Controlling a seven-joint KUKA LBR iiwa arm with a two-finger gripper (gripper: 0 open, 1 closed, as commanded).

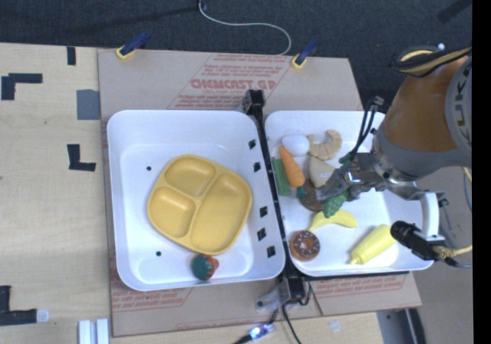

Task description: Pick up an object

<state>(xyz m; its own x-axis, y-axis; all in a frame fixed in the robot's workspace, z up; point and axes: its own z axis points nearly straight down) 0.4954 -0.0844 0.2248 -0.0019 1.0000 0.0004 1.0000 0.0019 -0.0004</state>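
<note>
Two white bins side by side on the tabletop. Left bin: one yellow divided plate, lying a little askew, plus one small round teal-and-red toy by the near wall. Wide bare floor around the plate on all sides.

Right bin: crowded along its left half. Count: one white egg, one tan knobbly piece, one carrot, one green piece beside it, one pale stone-like lump, one banana, one chocolate donut, one yellow squeeze bottle.

Carrot's long axis runs near-to-far, tip toward the far wall, close to the divider. Banana lies roughly crosswise; bottle slants, cap end toward the near wall.

Gripper is low over the middle of the right bin, just above the banana, at a dark green piece. Cannot tell whether the jaws are released or clenched; the arm's body hides much of the bin's right side. Open floor remains between donut and bottle.
</note>
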